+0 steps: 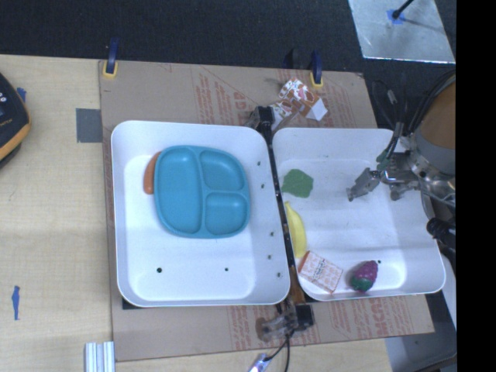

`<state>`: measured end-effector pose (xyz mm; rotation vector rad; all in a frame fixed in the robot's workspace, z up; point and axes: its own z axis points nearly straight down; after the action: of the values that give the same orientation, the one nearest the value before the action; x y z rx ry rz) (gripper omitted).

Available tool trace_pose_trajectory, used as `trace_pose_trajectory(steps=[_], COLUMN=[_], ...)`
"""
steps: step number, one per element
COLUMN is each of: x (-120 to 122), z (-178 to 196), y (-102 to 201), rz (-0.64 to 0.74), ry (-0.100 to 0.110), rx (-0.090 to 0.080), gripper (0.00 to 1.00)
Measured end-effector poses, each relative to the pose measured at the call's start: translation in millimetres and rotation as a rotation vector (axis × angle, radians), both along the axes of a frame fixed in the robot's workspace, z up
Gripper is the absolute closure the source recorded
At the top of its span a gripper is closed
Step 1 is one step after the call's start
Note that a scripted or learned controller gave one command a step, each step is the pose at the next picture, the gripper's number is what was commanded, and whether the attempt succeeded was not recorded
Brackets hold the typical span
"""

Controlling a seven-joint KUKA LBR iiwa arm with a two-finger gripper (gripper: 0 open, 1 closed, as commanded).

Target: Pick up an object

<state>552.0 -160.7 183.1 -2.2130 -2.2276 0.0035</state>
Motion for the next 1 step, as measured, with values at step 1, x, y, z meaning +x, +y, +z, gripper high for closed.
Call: trace_pose_trajectory(steps=[1], x=[-73.4], z=[-78.2], y=[-28.0], rz=[-0.003], ry=[0.003], rx=[0.000], gripper=[0.00])
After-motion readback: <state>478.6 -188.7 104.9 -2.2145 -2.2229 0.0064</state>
